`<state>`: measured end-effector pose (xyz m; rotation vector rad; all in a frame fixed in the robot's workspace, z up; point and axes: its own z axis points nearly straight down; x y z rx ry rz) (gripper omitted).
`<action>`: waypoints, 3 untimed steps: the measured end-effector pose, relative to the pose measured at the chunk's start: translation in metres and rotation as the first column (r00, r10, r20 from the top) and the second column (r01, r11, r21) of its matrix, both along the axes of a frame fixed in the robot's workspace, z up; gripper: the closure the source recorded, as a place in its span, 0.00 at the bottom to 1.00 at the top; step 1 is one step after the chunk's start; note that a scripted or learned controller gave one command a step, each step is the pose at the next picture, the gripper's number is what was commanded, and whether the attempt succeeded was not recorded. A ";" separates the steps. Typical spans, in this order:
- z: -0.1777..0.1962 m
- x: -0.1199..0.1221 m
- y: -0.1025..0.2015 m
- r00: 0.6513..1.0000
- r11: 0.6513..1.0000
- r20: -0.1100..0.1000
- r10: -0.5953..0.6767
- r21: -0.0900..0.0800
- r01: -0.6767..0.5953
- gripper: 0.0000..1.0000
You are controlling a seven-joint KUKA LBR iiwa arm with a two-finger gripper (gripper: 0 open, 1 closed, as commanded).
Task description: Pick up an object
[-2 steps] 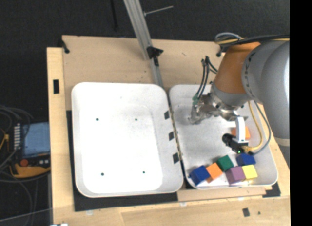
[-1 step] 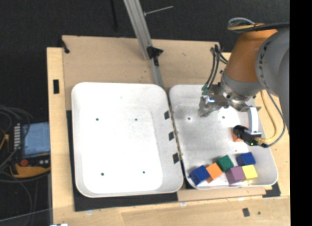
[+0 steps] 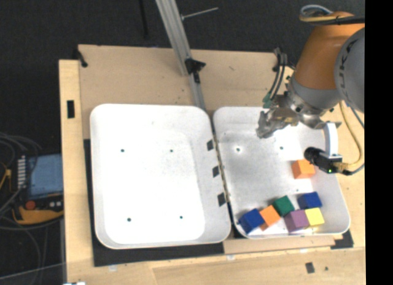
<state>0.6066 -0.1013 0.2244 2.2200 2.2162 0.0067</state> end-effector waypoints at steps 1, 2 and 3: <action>-0.007 0.010 0.054 1.000 1.000 -0.005 0.008 0.000 -0.008 1.00; -0.013 0.018 0.108 1.000 1.000 -0.004 0.008 0.001 -0.008 1.00; -0.009 0.016 0.161 1.000 1.000 -0.003 0.009 0.002 -0.009 1.00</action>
